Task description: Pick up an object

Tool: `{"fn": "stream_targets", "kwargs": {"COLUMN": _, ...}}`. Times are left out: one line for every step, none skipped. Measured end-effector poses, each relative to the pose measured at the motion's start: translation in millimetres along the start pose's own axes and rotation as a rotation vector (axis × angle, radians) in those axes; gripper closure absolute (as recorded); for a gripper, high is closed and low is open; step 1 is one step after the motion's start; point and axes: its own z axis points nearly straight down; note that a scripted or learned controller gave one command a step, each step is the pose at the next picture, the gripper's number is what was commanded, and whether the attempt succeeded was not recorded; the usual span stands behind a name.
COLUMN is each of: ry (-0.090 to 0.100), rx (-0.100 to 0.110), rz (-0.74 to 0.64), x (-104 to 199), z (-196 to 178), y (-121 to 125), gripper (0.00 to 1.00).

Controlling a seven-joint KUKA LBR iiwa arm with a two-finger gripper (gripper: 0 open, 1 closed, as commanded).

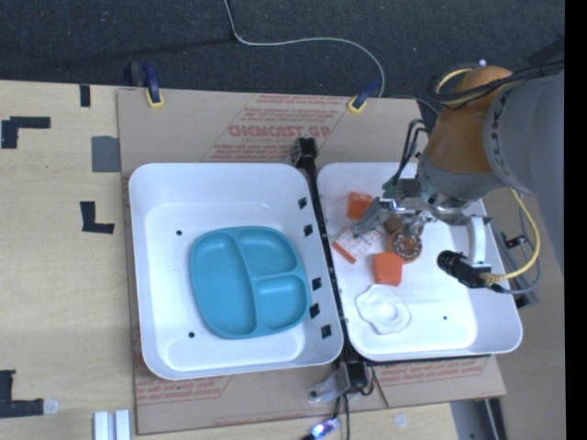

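Camera view: reach step, judging by pose. Hand (401,216) low in right bin (491,333), among the clutter, just above orange block (388,269); cannot tell its state, nothing seen held. Next, likely: settling over one item, closing, lifting straight up. Also in right bin: orange piece (358,205), packet (351,243), white lid (382,309). In left bin (156,191): blue tray (248,279).

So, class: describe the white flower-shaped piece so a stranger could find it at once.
Start at the right bin, the one the arm reaches into. Look to its near edge, below the orange block. The white piece lies there alone: scalloped like a flower, nearly the bin's own colour, unlike the orange things above it.
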Motion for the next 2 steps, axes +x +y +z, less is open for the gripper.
{"fn": "stream_targets", "kwargs": {"ry": 0.0, "rx": -0.004, "rz": 0.001, "x": 2, "z": 61, "y": 3, "gripper": 0.0}}
{"fn": "stream_targets", "kwargs": {"ry": 0.002, "rx": -0.016, "rz": -0.002, "x": 4, "z": 44, "y": 7, "gripper": 1.0}}
